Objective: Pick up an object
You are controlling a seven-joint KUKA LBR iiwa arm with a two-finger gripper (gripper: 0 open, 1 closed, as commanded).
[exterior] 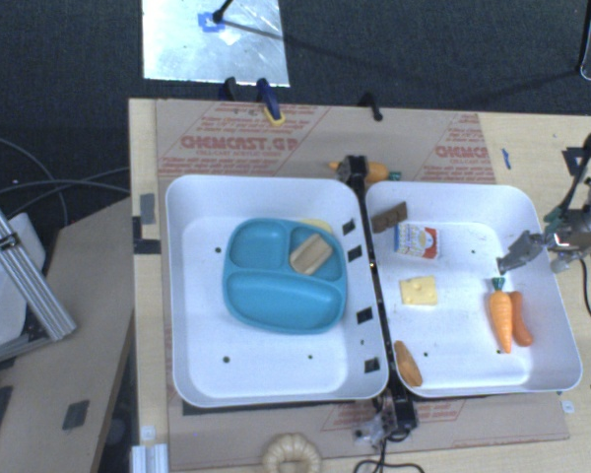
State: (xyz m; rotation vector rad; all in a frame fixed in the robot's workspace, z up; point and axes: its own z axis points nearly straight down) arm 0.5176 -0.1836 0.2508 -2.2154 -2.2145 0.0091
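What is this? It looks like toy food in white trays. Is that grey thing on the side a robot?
Yes, it is a robot arm, reaching in from the right. The camera hangs above the bench and looks down at a slant. The arm ends in a pincer, hovering over the right shallow white bin. In that bin lie an orange toy carrot, a yellow cheese square, a small white and red carton, a brown block and a brown bread roll. The left shallow white bin holds a blue divided plastic plate with a tan piece of toy food on it. I see nothing in the pincer.
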